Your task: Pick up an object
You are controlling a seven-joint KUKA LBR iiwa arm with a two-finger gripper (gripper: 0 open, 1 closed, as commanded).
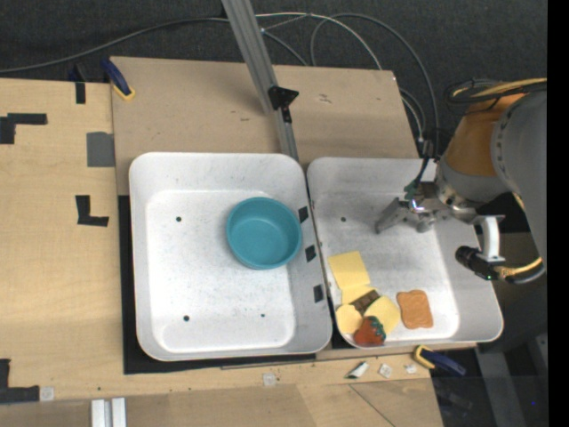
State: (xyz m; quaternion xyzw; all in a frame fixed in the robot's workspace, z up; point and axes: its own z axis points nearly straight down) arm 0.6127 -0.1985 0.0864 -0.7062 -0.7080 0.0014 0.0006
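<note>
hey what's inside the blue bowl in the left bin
The blue bowl shows only its own blue inner surface, with nothing seen lying in it. Whatever lies beneath it on the left bin floor is covered.

On the table point(53, 238), the left bin point(169, 327) holds a teal bowl point(262, 231). The end effector point(404, 213) hangs over the right bin point(356, 185), holding nothing. Near that bin's front lie yellow pieces point(348, 269), an orange piece point(414, 309) and a red-and-green item point(369, 331).

One camera hangs fixed above the bench point(53, 238), looking down at a slant from a middling height, taking in both white bins point(160, 176) side by side.
</note>
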